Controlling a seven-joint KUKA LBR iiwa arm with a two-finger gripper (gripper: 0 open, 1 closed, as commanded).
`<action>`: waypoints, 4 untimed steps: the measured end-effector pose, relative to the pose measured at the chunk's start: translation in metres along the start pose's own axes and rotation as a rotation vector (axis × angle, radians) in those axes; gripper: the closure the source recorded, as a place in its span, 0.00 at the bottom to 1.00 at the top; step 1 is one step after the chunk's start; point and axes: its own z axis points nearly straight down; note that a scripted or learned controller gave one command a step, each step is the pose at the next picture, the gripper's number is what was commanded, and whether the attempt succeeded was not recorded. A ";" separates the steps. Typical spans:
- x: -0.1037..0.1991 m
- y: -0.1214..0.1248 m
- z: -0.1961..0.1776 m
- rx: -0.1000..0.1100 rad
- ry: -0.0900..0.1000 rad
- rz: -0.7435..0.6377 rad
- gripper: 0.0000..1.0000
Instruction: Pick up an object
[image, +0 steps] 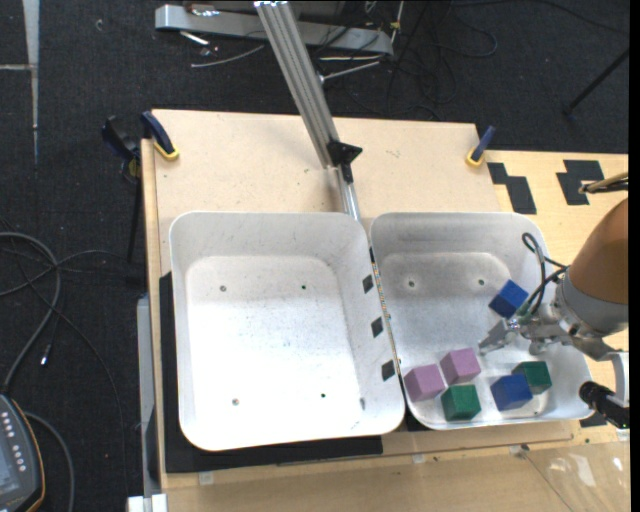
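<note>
Several small blocks lie in the right bin (440, 235). A blue block (508, 297) sits by itself near the right wall. Near the front are two purple blocks (461, 365) (424, 381), a green block (461, 402), a second blue block (511, 391) and a second green block (535, 376). My gripper (517, 333) reaches in from the right. It hangs low over the bin floor, between the lone blue block and the front cluster. The wrist hides part of the bin's right wall.
The left bin (200, 240) stands beside the right one, their rims meeting at the middle. A slanted metal pole (305, 90) rises from the back of the bench. Clamps sit at the bench's back corners (160, 140) (480, 145).
</note>
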 end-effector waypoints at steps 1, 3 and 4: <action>0.001 0.057 0.000 -0.002 -0.001 -0.007 0.00; 0.020 0.097 0.001 0.005 0.001 -0.001 0.00; 0.067 0.053 0.001 0.006 0.002 -0.005 0.00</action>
